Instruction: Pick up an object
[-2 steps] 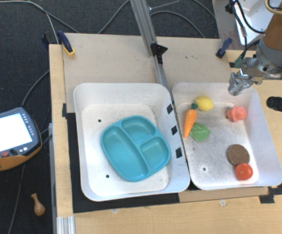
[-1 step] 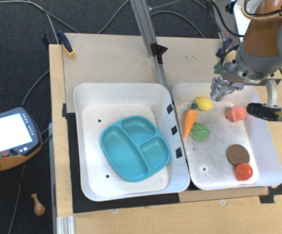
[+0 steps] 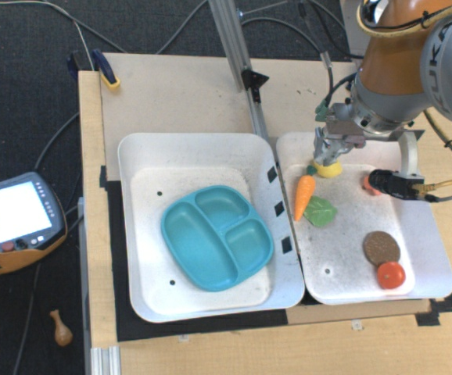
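Two shallow white plastic bins sit side by side on the pale wooden counter (image 3: pixel 179 84): the left bin (image 3: pixel 144 170) and the right bin (image 3: pixel 421 276). The grey arm with its orange band (image 3: pixel 402 41) reaches in from the upper right, wrist bent steeply downward over the far end of the right bin. Its claw (image 3: pixel 329 161) points down at a small yellow rounded object (image 3: pixel 330 169), fingertips right at the object's top; whether the claw is clenched or released, I cannot tell. A teal divided plastic tray (image 3: pixel 217 237) lies in the left bin. In the right bin: orange toy carrot (image 3: pixel 304 196), tilted, touching a green leafy toy (image 3: pixel 320 212); brown round disc (image 3: pixel 382 247); red toy tomato (image 3: pixel 391 275) just beside the disc.
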`<state>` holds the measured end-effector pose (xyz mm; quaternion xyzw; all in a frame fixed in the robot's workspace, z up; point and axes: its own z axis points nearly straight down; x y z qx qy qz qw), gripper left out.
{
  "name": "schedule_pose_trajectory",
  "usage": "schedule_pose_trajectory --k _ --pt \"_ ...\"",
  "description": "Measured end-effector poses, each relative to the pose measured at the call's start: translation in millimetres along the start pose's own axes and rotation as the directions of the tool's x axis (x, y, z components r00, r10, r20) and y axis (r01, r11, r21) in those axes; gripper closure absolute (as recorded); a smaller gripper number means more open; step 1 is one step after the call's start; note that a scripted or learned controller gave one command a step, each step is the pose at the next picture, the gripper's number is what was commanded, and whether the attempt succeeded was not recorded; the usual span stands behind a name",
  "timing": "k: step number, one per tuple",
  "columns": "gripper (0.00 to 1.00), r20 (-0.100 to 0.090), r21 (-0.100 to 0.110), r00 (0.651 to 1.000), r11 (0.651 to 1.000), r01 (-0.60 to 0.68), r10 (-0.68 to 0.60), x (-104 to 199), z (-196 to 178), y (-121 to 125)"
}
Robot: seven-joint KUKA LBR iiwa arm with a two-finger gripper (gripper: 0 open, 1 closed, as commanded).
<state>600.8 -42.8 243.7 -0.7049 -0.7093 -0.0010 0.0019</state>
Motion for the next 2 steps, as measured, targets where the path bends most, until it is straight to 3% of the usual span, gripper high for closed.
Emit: schedule_pose_trajectory --k 2 --pt "1.00 0.002 0.003 1.000 1.000 -0.001 0.001 85.8 2.5 -33.6"
